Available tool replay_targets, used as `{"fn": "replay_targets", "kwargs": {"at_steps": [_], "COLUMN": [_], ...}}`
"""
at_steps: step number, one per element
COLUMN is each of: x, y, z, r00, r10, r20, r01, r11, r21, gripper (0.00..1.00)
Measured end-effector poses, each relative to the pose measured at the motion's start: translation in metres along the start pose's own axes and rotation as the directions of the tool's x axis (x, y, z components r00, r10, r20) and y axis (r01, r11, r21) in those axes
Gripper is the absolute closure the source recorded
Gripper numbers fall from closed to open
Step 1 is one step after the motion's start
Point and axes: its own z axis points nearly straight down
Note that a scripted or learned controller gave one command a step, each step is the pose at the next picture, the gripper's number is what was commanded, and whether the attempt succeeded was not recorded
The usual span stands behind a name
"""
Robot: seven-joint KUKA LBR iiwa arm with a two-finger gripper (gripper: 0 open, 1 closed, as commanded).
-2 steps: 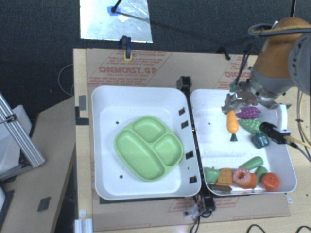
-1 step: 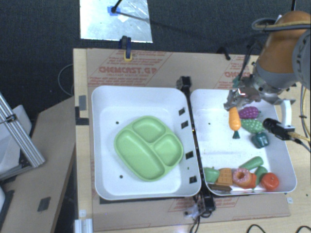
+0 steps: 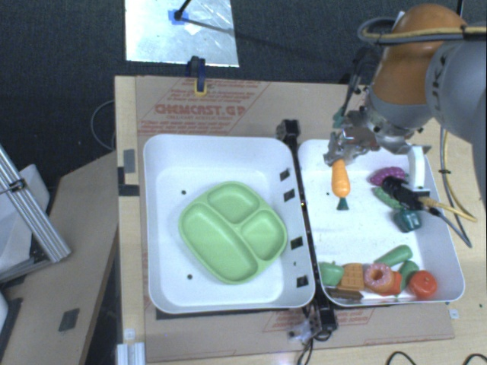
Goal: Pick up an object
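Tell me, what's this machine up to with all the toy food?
A grey and orange robot arm reaches in from the right over two white bins. Its gripper sits at the top of a toy carrot, which hangs upright over the right bin; it looks lifted, though the grip itself is hard to make out. More toy food lies in that bin, including a donut and a tomato. The left bin holds a green divided plate.

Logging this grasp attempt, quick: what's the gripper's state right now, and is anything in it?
Gripper: shut on the toy carrot, which hangs from its fingers above the right bin.
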Motion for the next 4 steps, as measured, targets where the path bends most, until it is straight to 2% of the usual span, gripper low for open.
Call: {"fn": "replay_targets", "kwargs": {"at_steps": [1,2,3,4], "x": [0.045,0.075,0.069,0.066], "y": [0.002,-0.007,0.01,-0.006], "z": [0.013,0.015,0.011,0.001], "r00": [1.0,1.0,1.0,1.0], "r10": [0.001,0.003,0.004,0.009], "r20": [0.001,0.001,0.002,0.001], "r01": [-0.001,-0.003,-0.004,-0.009], "r11": [1.0,1.0,1.0,1.0], "r21": [0.002,0.003,-0.001,0.002], "gripper": [1.0,1.0,1.0,1.0]}}
